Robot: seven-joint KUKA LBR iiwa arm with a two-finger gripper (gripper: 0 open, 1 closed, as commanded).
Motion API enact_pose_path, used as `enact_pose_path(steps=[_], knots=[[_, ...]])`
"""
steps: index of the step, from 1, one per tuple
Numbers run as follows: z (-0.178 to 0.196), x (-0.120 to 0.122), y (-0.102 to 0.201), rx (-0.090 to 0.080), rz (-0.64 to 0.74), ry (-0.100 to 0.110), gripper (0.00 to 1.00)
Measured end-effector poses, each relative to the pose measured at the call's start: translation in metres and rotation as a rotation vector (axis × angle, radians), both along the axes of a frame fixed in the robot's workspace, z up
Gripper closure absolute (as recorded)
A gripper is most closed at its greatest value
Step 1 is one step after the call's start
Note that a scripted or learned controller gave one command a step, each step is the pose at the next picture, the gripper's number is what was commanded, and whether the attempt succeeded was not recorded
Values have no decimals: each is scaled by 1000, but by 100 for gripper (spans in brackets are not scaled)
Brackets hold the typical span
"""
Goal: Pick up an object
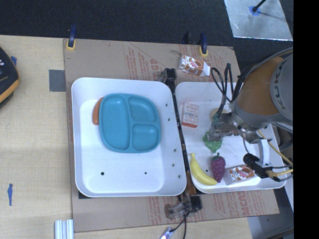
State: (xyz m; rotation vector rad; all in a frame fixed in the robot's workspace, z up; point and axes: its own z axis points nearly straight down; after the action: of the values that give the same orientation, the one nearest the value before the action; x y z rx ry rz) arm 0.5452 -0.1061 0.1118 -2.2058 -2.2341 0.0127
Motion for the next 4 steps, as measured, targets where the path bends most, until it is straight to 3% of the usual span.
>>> enact_pose_path(steps=[1, 2, 3, 4], knots=[[0, 0, 0, 0, 0, 0, 0], [10, 0, -1, -2, 3, 1, 100], [10, 0, -1, -2, 3, 0, 0], [-20, 22, -5, 1, -6, -8, 0]])
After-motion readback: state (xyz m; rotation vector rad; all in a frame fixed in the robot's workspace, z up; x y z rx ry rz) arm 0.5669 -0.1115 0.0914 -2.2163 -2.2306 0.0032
